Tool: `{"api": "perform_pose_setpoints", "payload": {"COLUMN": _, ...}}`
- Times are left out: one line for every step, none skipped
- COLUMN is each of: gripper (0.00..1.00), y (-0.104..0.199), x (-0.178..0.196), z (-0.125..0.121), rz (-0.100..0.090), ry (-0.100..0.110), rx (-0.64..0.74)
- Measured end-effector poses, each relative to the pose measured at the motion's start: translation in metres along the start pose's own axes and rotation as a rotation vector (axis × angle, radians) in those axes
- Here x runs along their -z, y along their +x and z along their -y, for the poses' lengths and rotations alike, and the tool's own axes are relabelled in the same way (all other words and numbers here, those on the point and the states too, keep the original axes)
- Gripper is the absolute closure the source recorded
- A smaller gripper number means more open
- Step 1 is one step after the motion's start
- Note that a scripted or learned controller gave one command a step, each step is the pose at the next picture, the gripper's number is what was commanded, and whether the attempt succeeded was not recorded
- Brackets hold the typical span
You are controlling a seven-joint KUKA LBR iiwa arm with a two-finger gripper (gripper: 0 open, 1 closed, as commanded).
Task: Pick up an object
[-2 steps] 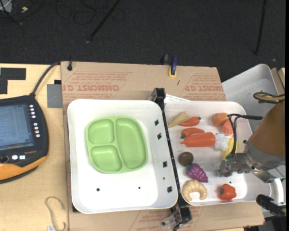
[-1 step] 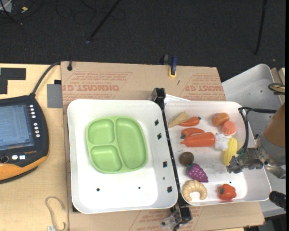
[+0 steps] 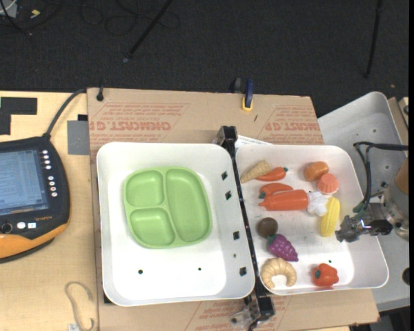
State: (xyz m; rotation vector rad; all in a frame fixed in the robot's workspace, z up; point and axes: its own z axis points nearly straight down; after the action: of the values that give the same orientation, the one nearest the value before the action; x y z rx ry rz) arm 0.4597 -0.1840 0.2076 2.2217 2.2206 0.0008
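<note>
The robot's dark hand (image 3: 348,234) sits at the right edge of the frame, grip too blurry to tell, just right of the upright yellow plastic corn (image 3: 330,216) in the right-side white bin (image 3: 372,271).

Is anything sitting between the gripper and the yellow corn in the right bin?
Nothing visible stands in the way. The gripper is at the right bin's right side, and the corn lies just to its left across bare white floor. The white piece touches the corn's far side.
</note>
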Motion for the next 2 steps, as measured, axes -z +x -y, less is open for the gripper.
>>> {"api": "perform_pose_setpoints", "payload": {"gripper": 1.0, "y": -0.001, "x": 0.021, "z": 0.0, "rz": 0.0, "ry": 0.001, "rx": 0.0}}
{"api": "perform_pose_setpoints", "payload": {"gripper": 1.0, "y": 0.051, "x": 0.03, "z": -0.011, "rz": -0.001, "ry": 0.001, "rx": 0.004}}
